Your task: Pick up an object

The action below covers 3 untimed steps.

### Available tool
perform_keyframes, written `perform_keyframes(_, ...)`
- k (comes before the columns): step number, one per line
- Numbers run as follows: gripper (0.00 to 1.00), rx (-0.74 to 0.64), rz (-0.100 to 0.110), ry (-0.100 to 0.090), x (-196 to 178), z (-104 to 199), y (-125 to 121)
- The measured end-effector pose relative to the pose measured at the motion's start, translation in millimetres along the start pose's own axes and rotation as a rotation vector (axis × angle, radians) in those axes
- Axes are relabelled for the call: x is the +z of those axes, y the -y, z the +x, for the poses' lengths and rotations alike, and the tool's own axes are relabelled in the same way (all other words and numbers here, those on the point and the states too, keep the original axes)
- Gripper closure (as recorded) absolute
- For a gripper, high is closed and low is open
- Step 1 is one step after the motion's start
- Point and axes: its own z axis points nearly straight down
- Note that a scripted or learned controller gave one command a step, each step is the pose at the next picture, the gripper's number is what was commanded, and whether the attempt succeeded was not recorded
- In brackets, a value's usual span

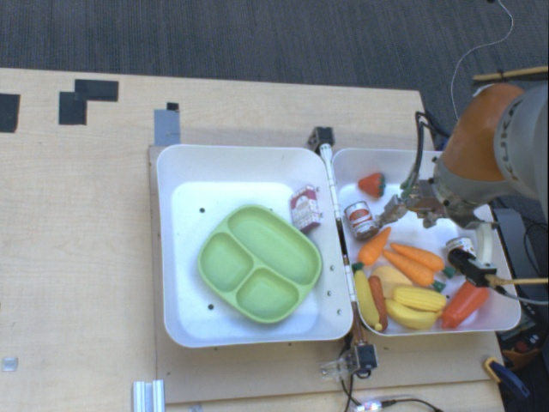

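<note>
Reaching in from the right, the arm point(497, 144) hangs over the right bin point(506, 320), its gripper point(396, 206) low above the bin's left half, just right of a small red-labelled can point(360, 220) and below a strawberry point(371, 184). The fingers look slightly parted with nothing between them, though the view is too coarse to be sure. Toy food crowds the bin's lower half: carrots point(410, 261), a corn cob point(419, 299), a banana point(367, 300) along the left wall with a sausage point(378, 302) on it, a red pepper point(463, 304) near the right wall; free white floor remains mainly along the top edge. In the left bin point(167, 256), a green divided plate point(260, 264) fills the middle, leaving a clear margin along every wall, and a small red-and-white packet point(304, 209) lies tight against the right wall. Both bins sit on a pale wooden bench point(77, 247); beyond its far edge is dark grey carpet point(257, 24).
</note>
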Motion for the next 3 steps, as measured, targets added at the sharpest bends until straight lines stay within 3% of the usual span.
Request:
perform_keyframes(1, 0.00, 0.005, 0.006, 0.000, 21, 6, 74)
perform_keyframes(2, 1.00, 0.004, 0.000, 0.001, 9, 6, 71)
perform_keyframes(3, 0.00, 0.003, 0.000, 0.001, 10, 6, 71)
